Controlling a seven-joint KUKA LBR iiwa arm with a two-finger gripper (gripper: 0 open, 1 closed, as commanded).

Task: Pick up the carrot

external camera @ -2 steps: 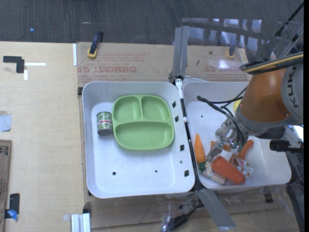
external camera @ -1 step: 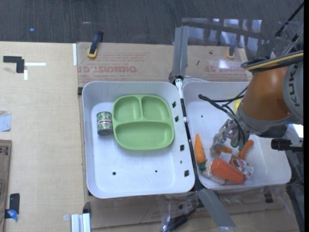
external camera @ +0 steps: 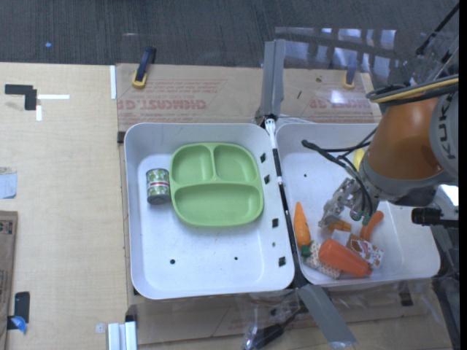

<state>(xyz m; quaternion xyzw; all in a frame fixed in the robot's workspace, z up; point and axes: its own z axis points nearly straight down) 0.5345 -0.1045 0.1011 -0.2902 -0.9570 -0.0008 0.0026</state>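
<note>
Camera view. Two white bins sit side by side on the surface. The left bin [external camera: 146, 268] holds a green divided plate [external camera: 217, 184] and, just beside the plate's left edge, a small can [external camera: 157, 186] lying on the bin floor.

The right bin [external camera: 314, 159] carries the clutter. The carrot [external camera: 300, 225] lies near the bin's left wall, close to the divider, its narrow end pointing away from the camera. It rests on the bin floor, apart from the arm. Nearer the front wall lies a larger orange-red piece [external camera: 343, 257] atop a patterned packet [external camera: 368, 254]; a smaller orange item [external camera: 371, 224] sits further right, partly under the arm.

The arm [external camera: 408, 144] reaches in from the right and hangs low over the right bin. The gripper [external camera: 343, 208] sits just right of the carrot, above a small orange scrap [external camera: 337, 226]. Whether the jaws are apart or together cannot be told; the metal parts blur into one cluster at this angle.

Assessment: the pick is not done. The carrot is on the floor of the bin with nothing around it. Remaining, by my judgement: shift the gripper left over the carrot, descend, close, lift.
</note>
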